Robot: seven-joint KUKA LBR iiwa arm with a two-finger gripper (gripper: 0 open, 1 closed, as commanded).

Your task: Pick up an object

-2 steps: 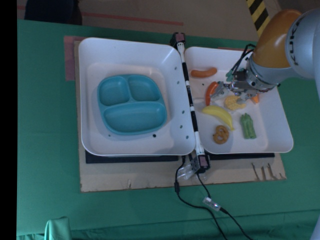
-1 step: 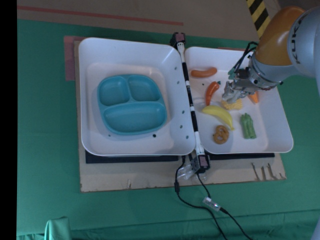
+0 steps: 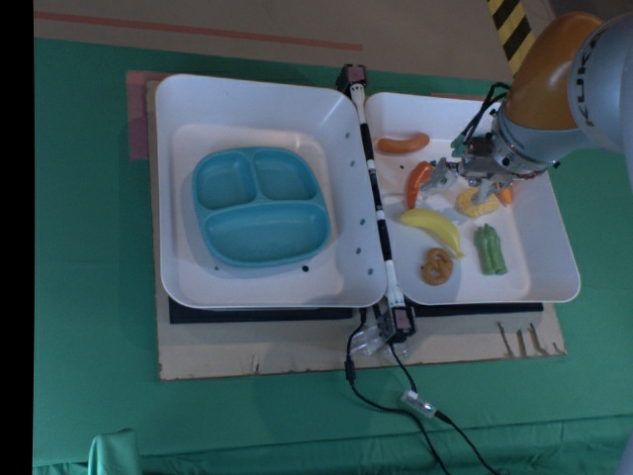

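I am at the reaching step, with nothing lifted yet. My hand [image 3: 473,169] hangs low over the right bin [image 3: 554,265], toward its far edge, and I cannot tell from this slant whether it is apart or together. Just under and beside it lie a yellow piece of toy food [image 3: 478,204] and an orange one [image 3: 506,195], partly hidden by my wrist, so either could be my target. The red pepper [image 3: 418,183] sits just toward the divider between the bins, the sausage [image 3: 403,144] nearer the far edge, and the banana [image 3: 432,228], pretzel [image 3: 436,266] and green beans [image 3: 491,248] toward the near edge. The left bin [image 3: 178,97] holds a blue divided plate [image 3: 262,206]. Next, I judge, I must settle on one piece, drop squarely over it, clamp and lift straight up without nudging its neighbours.
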